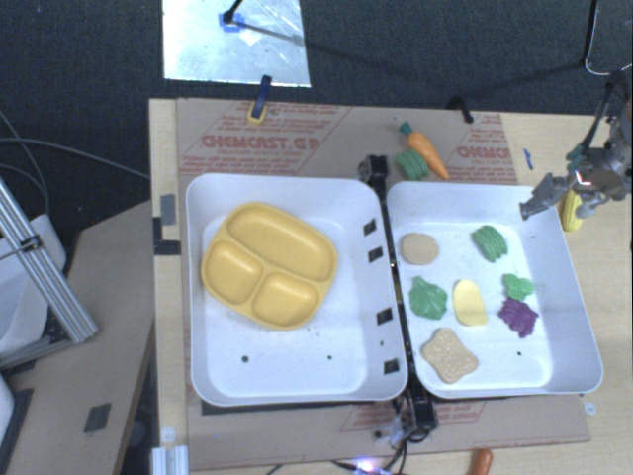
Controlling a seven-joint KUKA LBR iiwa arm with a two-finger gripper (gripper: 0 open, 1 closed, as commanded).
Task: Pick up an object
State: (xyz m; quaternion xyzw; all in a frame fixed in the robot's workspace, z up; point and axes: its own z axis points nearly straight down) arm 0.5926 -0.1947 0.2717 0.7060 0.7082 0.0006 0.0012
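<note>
You get bright, even overhead light, and both bins [297,384] read nearly washed-out white. Glare flares off the foil sheet [235,28] at the top. Shadows beneath the food pieces are soft and short. The gripper [579,188] at the right edge looks slightly blurred.
</note>
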